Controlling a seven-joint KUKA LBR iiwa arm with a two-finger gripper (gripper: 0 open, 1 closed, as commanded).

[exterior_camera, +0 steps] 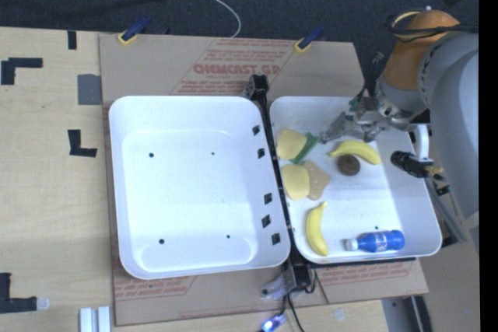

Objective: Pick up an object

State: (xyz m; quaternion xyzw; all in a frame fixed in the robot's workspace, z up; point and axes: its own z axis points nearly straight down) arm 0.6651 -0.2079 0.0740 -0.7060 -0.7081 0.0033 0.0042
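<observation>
Seen from above at a slant: a wooden bench point(47, 190) carrying a cardboard sheet point(226, 66) with red print. On that sheet, two shallow white bins side by side. Left of the right bin point(412, 221), and touching it along the shared wall, the left bin point(187, 183), white floor with a few small dark dots.

Reaching in over the right bin's far right corner, the grey arm point(459, 113) with its orange band point(412, 50). Lower down, just above the right bin's far part, the gripper point(354, 128), near one banana; whether its fingers are wide or narrow cannot be told, and nothing visibly between them.

Inside the right bin, from larger to smaller: a blue bottle point(377, 242) lying on its side along the near wall; a yellow banana point(315, 228) just left of the bottle, curved toward the near wall; a second banana point(359, 151) in the far half; a pale yellow round piece point(291, 143) by the wall shared with the left bin, a green stem-like bit point(308, 144) beside it; another yellow round piece point(296, 181) nearer, touching a tan piece point(317, 179); a small brown round thing point(348, 165) just under the far banana.
</observation>
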